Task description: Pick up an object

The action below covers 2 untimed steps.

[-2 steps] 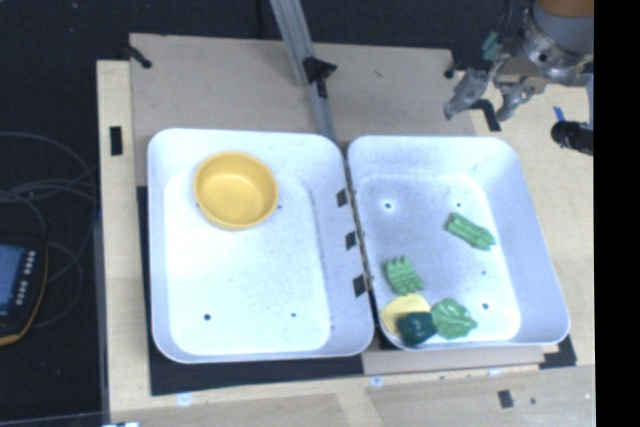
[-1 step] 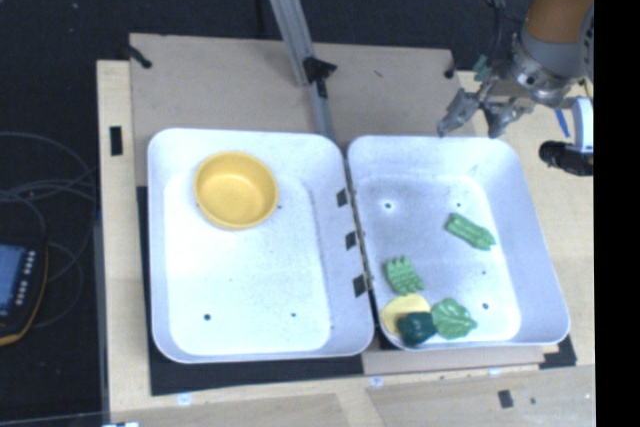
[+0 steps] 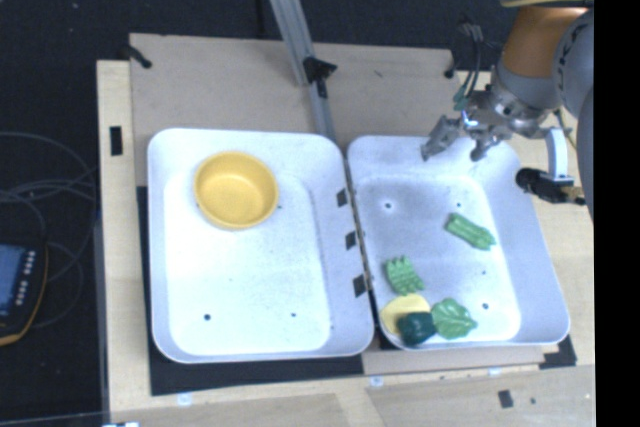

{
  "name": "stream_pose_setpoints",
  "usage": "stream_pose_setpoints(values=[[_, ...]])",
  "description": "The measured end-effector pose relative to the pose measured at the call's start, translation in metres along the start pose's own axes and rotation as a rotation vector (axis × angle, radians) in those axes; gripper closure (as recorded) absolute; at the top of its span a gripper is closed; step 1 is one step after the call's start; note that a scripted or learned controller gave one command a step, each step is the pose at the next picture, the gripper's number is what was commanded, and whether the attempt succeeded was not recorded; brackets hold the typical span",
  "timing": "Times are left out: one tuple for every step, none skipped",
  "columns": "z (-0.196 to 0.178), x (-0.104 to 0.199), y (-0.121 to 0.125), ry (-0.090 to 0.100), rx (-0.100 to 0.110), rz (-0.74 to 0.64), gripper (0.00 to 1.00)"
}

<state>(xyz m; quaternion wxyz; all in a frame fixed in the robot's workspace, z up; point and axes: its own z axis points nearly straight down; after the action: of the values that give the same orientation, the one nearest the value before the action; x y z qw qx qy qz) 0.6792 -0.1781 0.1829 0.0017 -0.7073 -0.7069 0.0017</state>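
My gripper (image 3: 458, 145) hangs over the far edge of the right bin (image 3: 520, 225), open, with nothing between its fingers. Below it in that bin lie several small things. A long green piece (image 3: 469, 231) rests mid-bin, nearest the gripper but well apart from it. A ridged green block (image 3: 401, 272) sits closer to the front left. In the front corner a yellow piece (image 3: 400, 305), a dark green cube (image 3: 415, 326) and a light green leafy piece (image 3: 453, 317) crowd together.
A yellow bowl (image 3: 236, 189) stands in the far part of the left bin (image 3: 250, 315). A slanted metal pole (image 3: 288, 5) rises behind the bins, ending at the divide between them. A tablet device (image 3: 15, 290) lies off the bench at the left.
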Motion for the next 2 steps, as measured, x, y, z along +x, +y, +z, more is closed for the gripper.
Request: stream_pose_setpoints(values=[[0.054,0.008,0.004,0.000,-0.001,0.000,0.00],[0.040,0.007,0.006,-0.002,-0.007,0.000,1.00]])
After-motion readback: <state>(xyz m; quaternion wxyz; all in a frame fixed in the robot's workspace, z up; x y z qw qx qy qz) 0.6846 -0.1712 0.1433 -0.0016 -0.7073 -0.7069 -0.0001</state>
